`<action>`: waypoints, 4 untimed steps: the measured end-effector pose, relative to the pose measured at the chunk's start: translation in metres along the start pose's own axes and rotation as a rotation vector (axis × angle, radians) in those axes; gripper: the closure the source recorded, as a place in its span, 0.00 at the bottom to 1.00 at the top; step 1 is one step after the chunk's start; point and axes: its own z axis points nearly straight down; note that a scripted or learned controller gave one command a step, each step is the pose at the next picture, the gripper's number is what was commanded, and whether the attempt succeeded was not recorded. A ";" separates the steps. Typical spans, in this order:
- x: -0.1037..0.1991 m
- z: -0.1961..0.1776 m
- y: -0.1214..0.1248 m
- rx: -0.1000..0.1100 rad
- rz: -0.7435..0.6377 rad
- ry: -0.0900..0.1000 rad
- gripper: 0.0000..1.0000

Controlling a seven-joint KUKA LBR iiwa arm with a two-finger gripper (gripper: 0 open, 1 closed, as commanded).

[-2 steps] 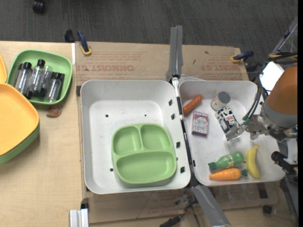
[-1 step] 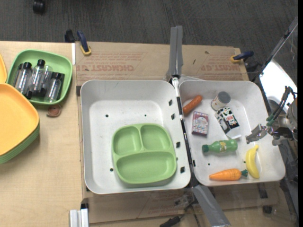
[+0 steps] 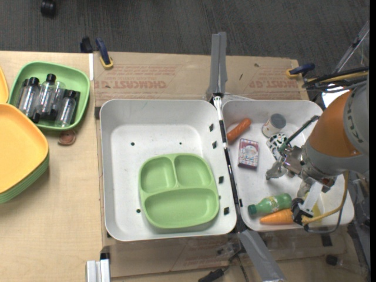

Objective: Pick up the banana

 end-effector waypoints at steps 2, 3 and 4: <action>0.038 -0.042 0.069 -0.002 0.100 -0.001 0.00; 0.091 -0.046 0.104 -0.003 0.108 -0.001 0.00; 0.157 -0.101 0.080 -0.003 0.066 -0.001 0.00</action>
